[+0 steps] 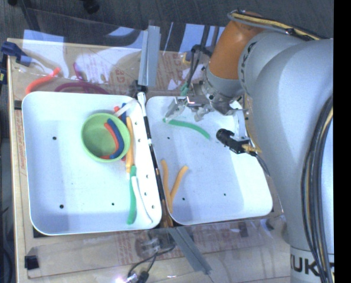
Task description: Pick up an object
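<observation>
Left bin (57, 211), green bowl (104, 137) with colored strips, right bin (246, 199), green strip (190, 126), jaws (190, 108) state unclear

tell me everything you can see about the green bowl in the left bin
The green bowl is a round, light green bowl that looks like plastic, sitting upright with its mouth open upward. It rests on the floor of the left bin, toward that bin's upper right. Inside it lie curved strips, one red and one blue. Its right rim meets an orange stick lying alongside. Nothing grips it.
</observation>
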`<state>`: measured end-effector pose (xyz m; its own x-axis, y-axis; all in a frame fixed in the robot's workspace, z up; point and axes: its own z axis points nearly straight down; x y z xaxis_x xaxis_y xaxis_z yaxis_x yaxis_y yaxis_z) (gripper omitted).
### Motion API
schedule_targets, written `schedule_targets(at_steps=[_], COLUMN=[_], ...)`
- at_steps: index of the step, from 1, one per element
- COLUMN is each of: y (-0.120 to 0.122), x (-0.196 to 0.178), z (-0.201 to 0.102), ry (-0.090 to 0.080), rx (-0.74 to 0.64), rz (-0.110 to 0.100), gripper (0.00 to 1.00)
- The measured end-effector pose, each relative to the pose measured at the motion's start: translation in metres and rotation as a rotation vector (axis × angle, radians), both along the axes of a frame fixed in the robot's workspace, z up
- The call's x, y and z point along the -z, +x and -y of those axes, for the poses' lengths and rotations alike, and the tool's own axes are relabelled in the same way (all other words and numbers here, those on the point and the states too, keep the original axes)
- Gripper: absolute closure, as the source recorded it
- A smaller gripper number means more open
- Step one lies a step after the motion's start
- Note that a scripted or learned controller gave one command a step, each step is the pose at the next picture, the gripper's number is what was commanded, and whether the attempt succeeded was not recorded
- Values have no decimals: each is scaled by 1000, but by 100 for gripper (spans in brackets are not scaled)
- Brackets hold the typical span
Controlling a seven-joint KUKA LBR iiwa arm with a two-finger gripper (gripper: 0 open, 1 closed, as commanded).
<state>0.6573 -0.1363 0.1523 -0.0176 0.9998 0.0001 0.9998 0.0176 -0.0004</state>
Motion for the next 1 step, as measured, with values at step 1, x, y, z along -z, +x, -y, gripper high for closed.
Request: schedule_targets(at_steps=[1], y=[-22], x=[61], z=[-2], ry=[1], rx=[-149], rz=[-1], gripper=[0])
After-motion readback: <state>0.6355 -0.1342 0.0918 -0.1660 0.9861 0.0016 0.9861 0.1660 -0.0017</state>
